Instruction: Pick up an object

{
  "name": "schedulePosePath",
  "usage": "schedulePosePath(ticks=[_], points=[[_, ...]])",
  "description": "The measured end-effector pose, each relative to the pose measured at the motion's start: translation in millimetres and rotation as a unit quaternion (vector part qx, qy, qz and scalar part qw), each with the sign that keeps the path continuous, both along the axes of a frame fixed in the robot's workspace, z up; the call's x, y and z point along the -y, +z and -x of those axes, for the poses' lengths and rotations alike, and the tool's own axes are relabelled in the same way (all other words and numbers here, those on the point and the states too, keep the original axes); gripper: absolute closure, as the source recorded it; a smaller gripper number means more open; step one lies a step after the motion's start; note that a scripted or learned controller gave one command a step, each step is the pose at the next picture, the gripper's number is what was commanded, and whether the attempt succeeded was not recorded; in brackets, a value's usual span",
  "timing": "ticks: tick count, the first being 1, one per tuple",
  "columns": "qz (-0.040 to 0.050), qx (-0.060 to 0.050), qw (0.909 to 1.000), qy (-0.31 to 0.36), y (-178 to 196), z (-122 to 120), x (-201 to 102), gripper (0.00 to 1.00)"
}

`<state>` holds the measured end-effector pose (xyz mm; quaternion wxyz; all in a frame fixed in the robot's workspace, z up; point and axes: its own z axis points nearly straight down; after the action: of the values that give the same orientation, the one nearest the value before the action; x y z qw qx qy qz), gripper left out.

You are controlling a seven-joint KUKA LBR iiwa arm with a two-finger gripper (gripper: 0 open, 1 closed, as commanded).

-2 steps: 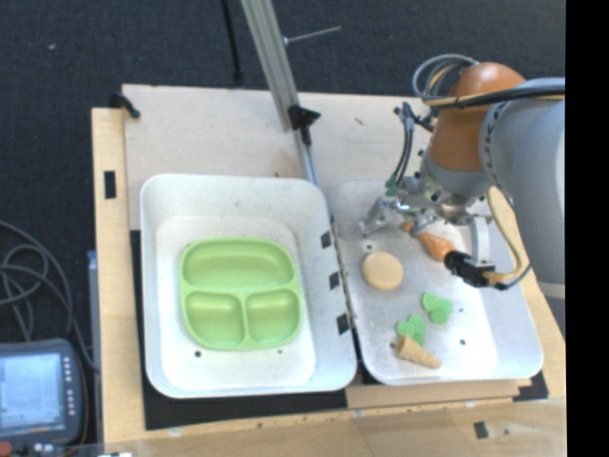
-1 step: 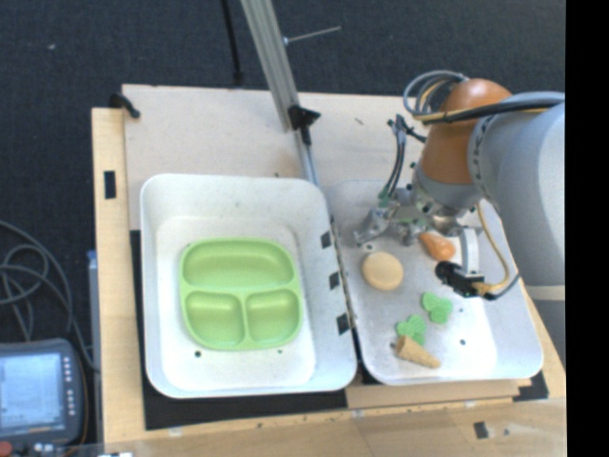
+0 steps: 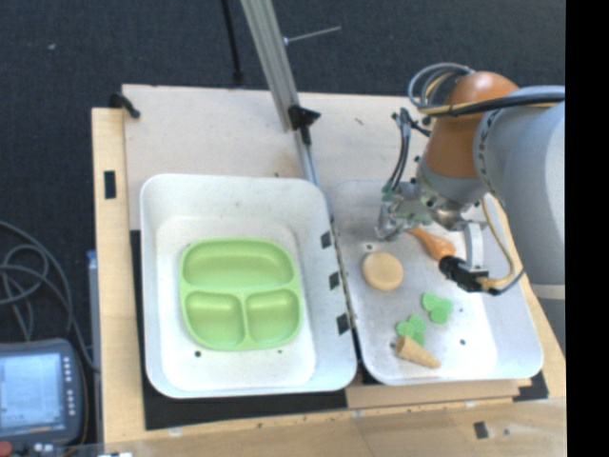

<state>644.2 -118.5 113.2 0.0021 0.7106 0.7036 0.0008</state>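
Note:
The right bin (image 3: 504,350) holds a round tan biscuit (image 3: 383,271), an orange carrot-like piece (image 3: 435,243), two small green pieces (image 3: 437,307) (image 3: 412,328) and a tan cone (image 3: 419,352). My gripper (image 3: 394,223) hangs low over the bin's back left part, just above and behind the biscuit and left of the orange piece. Nothing shows as held in it. The arm's orange band (image 3: 466,127) and grey body cover the bin's back right corner.
The left bin (image 3: 162,350) holds a green three-compartment plate (image 3: 241,291). A slanted metal pole (image 3: 276,65) rises behind the bins. Black clips (image 3: 335,279) sit along the wall between the bins. A black cable end (image 3: 457,272) dangles over the right bin.

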Motion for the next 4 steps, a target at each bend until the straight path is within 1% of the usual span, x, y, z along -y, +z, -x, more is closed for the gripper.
schedulePosePath(ticks=[1, 2, 3, 4], points=[[-0.0004, 0.002, 1.0000, 0.006, 57, -11, -1, 1.00], [-0.0003, 0.002, 1.0000, 0.006, 112, -13, 1, 1.00], [-0.0010, -0.002, 1.0000, 0.008, 117, -2, -44, 1.00], [-0.0010, -0.003, 1.0000, 0.008, 110, 20, -93, 1.00]])
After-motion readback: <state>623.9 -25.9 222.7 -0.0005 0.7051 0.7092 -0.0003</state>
